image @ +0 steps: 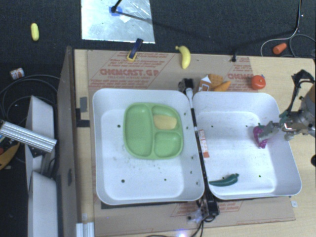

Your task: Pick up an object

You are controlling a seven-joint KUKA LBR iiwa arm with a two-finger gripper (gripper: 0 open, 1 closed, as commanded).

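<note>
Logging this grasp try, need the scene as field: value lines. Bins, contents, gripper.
left bin: green tray, three compartments
tray contents: yellow item in the upper right compartment
right bin: purple object near the right side; green pepper near the front edge
gripper: over the right bin, at the purple object; grasp state cannot be told
bench behind bins: banana, orange pieces, tomato
floor: yellow item at the far left
</note>
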